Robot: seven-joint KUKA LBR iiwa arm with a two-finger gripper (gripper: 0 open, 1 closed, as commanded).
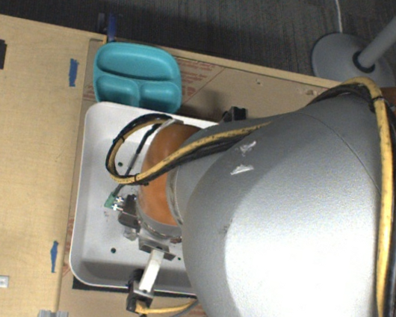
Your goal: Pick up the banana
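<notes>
My grey arm (pixel 300 225) reaches in from the right and covers most of the white bin (pixel 96 174). The orange band (pixel 160 178) above the wrist points down into the bin's middle. Below it, the gripper (pixel 126 219) hangs low over the bin floor, seen from above and largely hidden by the wrist. The arm hides whatever lies under and to the right of it. The bare strip of bin floor along the left wall holds no fruit.
A teal moulded tray (pixel 138 75) stands just behind the bin's far left corner. Brown cardboard (pixel 15 160) with black and blue tape marks covers the bench to the left. A grey lamp base (pixel 345 55) stands on the floor beyond.
</notes>
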